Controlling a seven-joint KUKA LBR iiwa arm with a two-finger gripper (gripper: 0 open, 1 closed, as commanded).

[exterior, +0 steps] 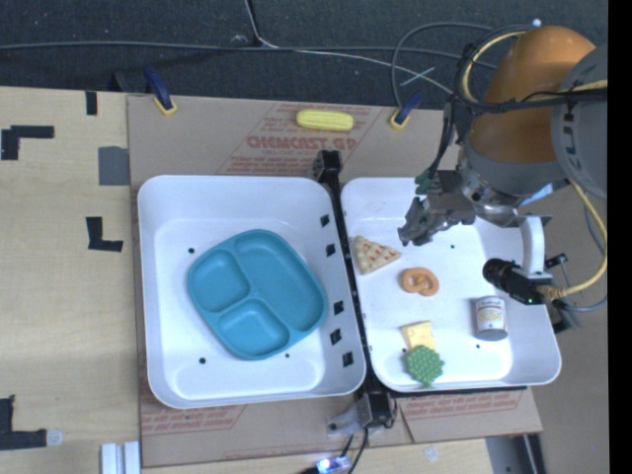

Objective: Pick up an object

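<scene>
1. Left bin (158, 265) holds a divided tray (257, 294).
2. Right bin (533, 363) holds a cracker (374, 254), pretzel (420, 282), can (489, 317), cheese (418, 335) and broccoli (425, 364).
3. My gripper (415, 230) hangs above the cracker's right.

Left bin (158, 265): white, holds a teal-blue tray (255, 292). Right bin (528, 358): white. In it: tan cracker wedge (374, 254) with a dotted face; orange-brown pretzel (420, 282); pale yellow cheese block (418, 335); green broccoli (425, 364); grey can (489, 317), label reddish. Far side, on brown cardboard (217, 141) with red print: yellow corn (324, 120). Gripper (423, 221): dark grey, black.
</scene>
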